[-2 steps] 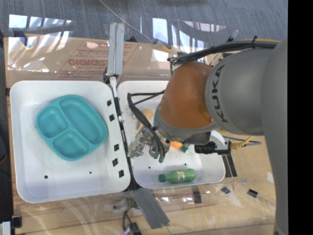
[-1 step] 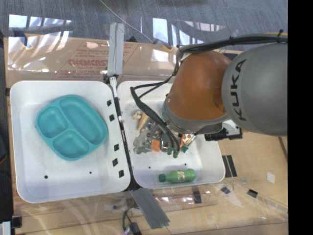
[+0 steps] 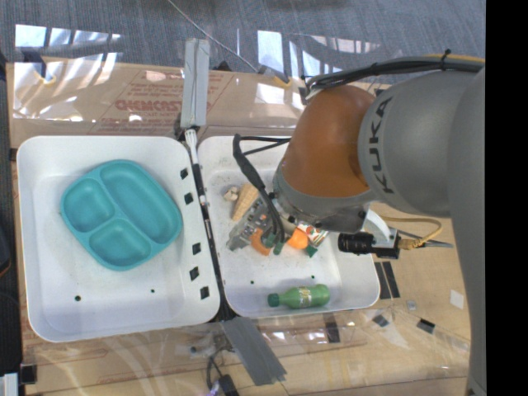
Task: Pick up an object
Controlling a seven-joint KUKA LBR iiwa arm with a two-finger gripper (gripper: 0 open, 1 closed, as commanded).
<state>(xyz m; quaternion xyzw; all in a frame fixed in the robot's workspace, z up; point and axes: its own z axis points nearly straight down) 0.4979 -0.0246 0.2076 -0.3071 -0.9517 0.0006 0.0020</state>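
My gripper (image 3: pixel 252 231) reaches down into the right bin (image 3: pixel 359 280), near its left-centre, under the big grey and orange wrist. Small orange pieces (image 3: pixel 294 238) with green bits lie right beside and partly under it. Just above it, a tan cone-shaped object (image 3: pixel 244 200) leans next to a small beige item (image 3: pixel 232 193). A green bottle (image 3: pixel 299 297) lies on its side near the bin's front wall, apart from the gripper. The arm hides much of the bin's right half.
The left bin (image 3: pixel 41 295) holds a teal divided plate (image 3: pixel 121 213). A divider with black clips (image 3: pixel 198 221) separates the two bins. Black cables (image 3: pixel 247 167) loop off the wrist above the right bin.
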